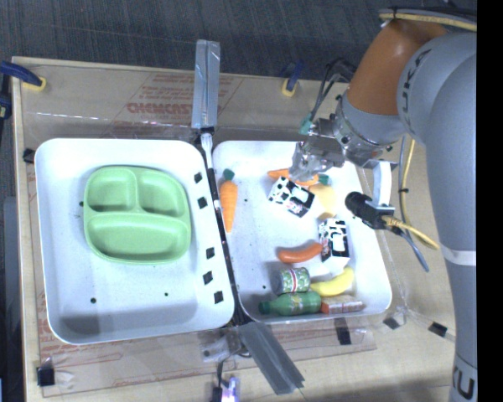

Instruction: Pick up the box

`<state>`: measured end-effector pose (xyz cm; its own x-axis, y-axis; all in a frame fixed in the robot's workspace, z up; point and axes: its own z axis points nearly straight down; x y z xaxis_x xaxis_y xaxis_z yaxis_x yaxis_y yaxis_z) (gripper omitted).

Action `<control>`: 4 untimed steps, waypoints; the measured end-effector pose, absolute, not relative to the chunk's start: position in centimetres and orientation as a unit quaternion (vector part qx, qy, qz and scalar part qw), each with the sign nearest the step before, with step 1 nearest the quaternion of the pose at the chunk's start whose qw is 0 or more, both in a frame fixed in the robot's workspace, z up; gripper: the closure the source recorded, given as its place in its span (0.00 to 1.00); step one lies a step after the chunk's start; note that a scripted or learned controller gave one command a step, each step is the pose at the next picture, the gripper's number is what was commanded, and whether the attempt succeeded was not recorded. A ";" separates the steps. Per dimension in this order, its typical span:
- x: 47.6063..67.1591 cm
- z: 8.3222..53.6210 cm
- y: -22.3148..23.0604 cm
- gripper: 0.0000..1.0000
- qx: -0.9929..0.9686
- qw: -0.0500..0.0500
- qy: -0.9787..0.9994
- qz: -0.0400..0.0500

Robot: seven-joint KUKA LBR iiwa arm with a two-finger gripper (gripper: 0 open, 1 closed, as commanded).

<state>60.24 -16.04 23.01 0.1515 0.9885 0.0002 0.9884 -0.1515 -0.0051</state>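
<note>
camera view: wooden bench (109, 99) bearing two white bins (59, 308), dark floor (109, 15).

Two white bins: left bin (59, 308), right bin (256, 224). One green divided plate (137, 213) in the left. In the right: two black-and-white boxes (290, 196) (335, 239), one carrot (228, 199), one banana (334, 285), one sausage (300, 252), one can (293, 279), one green bottle (293, 305).

A small box (290, 197) with a black-and-white cow-like pattern sits tilted in the right bin's upper part. A second, similar box (335, 239), possibly a carton, stands farther right, near mid-bin.
</note>
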 end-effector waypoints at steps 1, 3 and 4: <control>54.1 20.1 -8.5 1.00 -0.825 0.002 -0.565 0.002; 50.4 25.5 -11.4 1.00 -0.784 0.001 -0.621 0.001; 54.1 11.7 -10.7 1.00 -0.905 0.003 -0.426 0.003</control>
<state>54.09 -10.74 11.75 0.6371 0.7708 -0.0020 0.7708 -0.6371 -0.0079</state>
